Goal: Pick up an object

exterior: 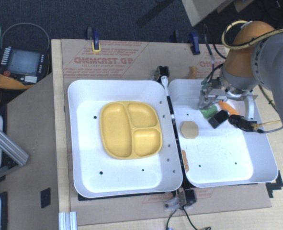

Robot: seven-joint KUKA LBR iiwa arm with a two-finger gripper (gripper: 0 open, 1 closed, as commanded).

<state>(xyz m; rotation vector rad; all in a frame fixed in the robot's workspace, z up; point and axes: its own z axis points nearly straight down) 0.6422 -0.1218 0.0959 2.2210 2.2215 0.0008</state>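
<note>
The gripper [209, 103] hangs low over the back of the right bin [227, 169], under the orange-banded wrist. Right below its tip sits a small green object [209, 112], touching or nearly touching it. Beside that lie a black block [218, 118] and an orange piece [228, 107]. A round tan disc [189, 129] rests near the right bin's left wall, apart from the gripper. The wrist hides the fingers.
The left bin [84, 147] holds a yellow divided plate [130, 129]. A black cable and connector [244, 123] trail across the right bin's back right. A black divider strip [170, 109] runs between the bins.
</note>
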